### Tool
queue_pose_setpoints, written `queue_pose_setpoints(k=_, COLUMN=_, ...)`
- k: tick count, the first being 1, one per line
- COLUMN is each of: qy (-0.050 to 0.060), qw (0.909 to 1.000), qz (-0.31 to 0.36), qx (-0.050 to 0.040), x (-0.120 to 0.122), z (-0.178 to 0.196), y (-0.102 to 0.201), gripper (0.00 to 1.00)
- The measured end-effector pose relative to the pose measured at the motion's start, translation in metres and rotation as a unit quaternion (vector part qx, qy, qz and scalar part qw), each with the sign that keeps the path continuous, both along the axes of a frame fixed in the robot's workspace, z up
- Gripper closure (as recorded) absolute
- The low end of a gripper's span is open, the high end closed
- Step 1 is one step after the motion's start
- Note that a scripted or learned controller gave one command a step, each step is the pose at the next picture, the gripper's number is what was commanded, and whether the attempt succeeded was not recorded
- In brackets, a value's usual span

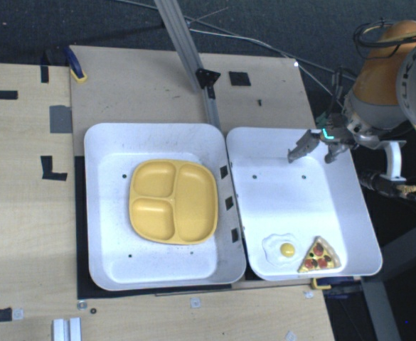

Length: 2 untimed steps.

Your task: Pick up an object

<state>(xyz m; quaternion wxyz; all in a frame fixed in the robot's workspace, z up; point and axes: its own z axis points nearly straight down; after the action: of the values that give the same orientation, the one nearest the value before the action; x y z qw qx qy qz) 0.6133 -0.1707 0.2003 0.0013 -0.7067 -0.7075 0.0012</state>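
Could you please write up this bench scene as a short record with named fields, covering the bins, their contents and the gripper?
left bin: shallow white bin holding a yellow three-compartment plastic plate, lying flat near its middle
right bin: shallow white bin holding a toy fried egg and a toy pizza slice, side by side at its near edge
gripper: two dark fingers spread apart, over the right bin's far right corner, nothing between them
arm: grey with orange band, entering from the right

Fried egg (280, 249) beside pizza slice (320, 255), seemingly flat.
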Motion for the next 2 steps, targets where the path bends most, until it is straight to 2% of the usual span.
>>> queue_pose_setpoints(k=1, qy=-0.001, qw=1.0000, qz=0.000, qx=-0.0002, x=0.001, z=0.001, y=0.000, gripper=0.00)
queue_pose_setpoints(k=2, qy=0.001, qw=1.0000, qz=0.001, qx=-0.0002, x=0.002, z=-0.061, y=0.007, gripper=0.00)
